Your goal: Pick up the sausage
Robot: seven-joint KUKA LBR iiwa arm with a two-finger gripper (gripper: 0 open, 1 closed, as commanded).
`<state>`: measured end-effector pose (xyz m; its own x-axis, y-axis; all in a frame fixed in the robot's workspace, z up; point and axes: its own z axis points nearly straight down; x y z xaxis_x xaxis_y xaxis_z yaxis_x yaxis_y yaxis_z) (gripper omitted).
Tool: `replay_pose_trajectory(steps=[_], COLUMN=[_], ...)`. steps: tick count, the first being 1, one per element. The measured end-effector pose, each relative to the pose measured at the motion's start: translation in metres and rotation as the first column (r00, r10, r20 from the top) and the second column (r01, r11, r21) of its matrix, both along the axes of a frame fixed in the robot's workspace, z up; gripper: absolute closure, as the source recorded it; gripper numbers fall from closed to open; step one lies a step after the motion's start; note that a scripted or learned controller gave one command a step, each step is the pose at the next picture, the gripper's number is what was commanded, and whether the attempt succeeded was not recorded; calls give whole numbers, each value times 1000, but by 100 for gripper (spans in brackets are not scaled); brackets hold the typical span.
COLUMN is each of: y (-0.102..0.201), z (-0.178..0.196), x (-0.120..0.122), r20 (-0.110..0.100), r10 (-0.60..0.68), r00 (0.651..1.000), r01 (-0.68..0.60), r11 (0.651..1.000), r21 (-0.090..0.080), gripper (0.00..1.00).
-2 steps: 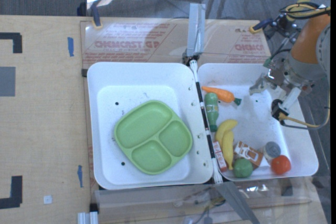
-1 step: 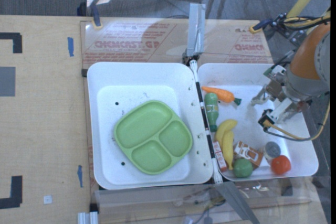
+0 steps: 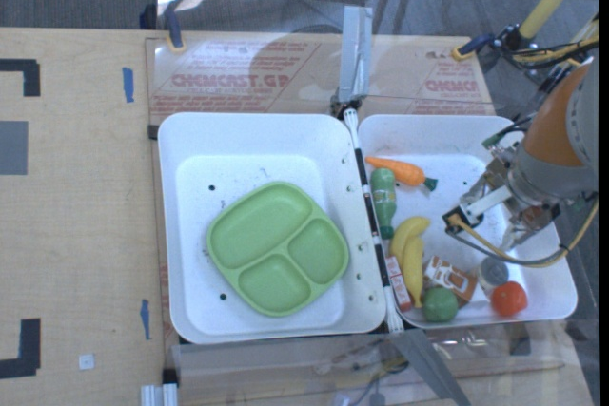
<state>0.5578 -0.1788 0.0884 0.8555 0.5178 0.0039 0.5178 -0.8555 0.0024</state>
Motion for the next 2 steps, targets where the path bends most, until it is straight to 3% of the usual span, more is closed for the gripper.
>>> replay_pose_trajectory(steps=[1,2], y=[50,23], z=[0,-1], x=[-36,48], r20=[1,-1], r10=[-275,-332], r00=[961,943], r01=[275,332], r11=[961,943], r21=[1,0], gripper=[0,0])
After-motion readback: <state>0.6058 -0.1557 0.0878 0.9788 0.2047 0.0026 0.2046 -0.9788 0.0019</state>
